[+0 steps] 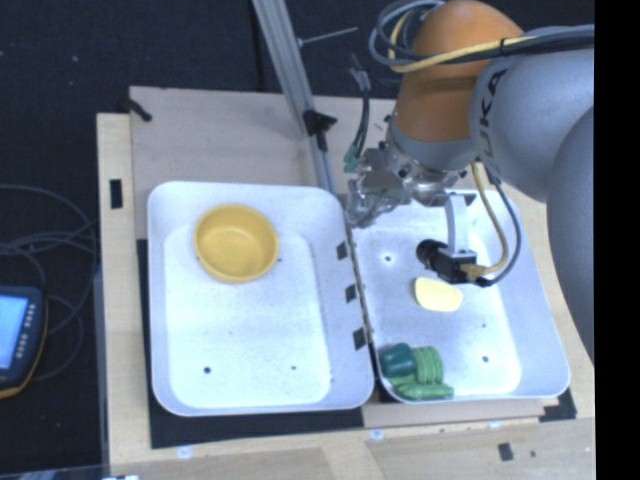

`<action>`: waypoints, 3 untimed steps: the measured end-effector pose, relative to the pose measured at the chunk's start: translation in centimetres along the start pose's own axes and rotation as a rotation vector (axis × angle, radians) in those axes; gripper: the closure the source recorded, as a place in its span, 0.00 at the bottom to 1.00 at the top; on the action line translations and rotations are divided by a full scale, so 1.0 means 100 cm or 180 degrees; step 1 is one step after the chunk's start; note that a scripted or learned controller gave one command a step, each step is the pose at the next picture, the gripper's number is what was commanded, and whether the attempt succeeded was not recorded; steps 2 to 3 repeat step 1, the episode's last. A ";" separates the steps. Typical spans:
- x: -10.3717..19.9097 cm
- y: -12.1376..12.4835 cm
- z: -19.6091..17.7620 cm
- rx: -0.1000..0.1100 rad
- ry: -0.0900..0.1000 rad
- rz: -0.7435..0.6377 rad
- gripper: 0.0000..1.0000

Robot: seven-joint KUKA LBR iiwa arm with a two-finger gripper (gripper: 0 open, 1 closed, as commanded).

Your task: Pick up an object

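Camera view. The bench [230, 118] carries two shallow white bins side by side. The left bin [250, 358] holds a yellow bowl [236, 242], upright, in its upper left part, well apart from the dividing edge between the bins.

The right bin [500, 363] holds two loose items. A pale yellow piece [438, 295] lies near the bin's middle. A green object [412, 366], with a darker green block at its left and ridged lighter green discs at its right, lies at the bin's near edge, just beside the lower left corner. The two items are apart from each other, the yellow one above the green one.

The arm [540, 108] enters from the right, its orange band [450, 68] above the wrist, with cables looped over it. The gripper [368, 200] sits over the upper left corner of the right bin, close to the dividing edge. It is seen from above at a slant and largely merges with the wrist hardware, so whether it is open or closed cannot be told; nothing can be seen in its grasp. A black fitting [445, 258] on a cable hangs below the wrist, just above the yellow piece.

A slanted metal rail [290, 78] runs from the top of the view down toward the bins' junction. A handheld screen [18, 333] lies off the bench at the left edge.
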State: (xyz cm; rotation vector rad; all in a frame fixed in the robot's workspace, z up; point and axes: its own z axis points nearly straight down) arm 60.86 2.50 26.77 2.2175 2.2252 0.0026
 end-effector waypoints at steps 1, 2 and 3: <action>0.049 -0.018 0.018 0.0007 -0.0001 0.0000 1.00; 0.049 -0.018 0.018 0.0007 -0.0001 0.0000 1.00; 0.049 -0.018 0.018 0.0007 -0.0001 0.0000 1.00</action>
